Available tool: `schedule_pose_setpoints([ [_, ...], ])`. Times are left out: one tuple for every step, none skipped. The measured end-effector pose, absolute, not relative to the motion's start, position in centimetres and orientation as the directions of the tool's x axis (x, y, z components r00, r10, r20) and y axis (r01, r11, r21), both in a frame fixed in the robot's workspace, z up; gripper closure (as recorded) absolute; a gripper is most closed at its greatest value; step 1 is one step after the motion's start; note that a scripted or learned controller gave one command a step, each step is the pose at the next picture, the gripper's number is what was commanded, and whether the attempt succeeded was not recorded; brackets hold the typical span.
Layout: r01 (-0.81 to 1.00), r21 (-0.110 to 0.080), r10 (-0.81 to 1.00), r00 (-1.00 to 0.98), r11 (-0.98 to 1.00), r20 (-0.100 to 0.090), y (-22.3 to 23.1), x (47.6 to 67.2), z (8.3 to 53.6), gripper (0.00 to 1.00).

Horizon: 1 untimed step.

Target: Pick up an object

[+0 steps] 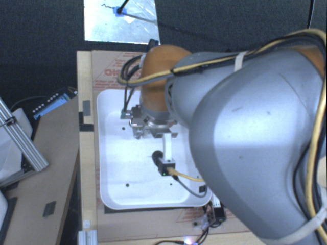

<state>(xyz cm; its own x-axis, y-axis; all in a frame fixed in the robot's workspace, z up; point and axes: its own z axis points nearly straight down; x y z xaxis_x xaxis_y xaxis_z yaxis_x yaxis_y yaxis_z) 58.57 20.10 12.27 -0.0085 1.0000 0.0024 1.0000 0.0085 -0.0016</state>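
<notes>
Hanging low over white bin: gripper, pointing down at bin floor. 1 grey arm reaching in, covering right side. Gripper apart or together: can't tell.

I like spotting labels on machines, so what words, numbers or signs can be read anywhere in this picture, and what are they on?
No text here reads clearly.
Red print on the cardboard sheet under the white bin, at its far edge: too blurred to read.
Red print on the same sheet by the bin's near edge: too blurred to read.
Pale marks on the dark and blue device at the left: too small to read.
</notes>
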Motion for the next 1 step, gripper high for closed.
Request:
schedule_pose_setpoints([
  [1.0, 0.004, 1.0, -0.008, 0.008, 0.004, 23.64, 57.55, 16.43, 1.0],
])
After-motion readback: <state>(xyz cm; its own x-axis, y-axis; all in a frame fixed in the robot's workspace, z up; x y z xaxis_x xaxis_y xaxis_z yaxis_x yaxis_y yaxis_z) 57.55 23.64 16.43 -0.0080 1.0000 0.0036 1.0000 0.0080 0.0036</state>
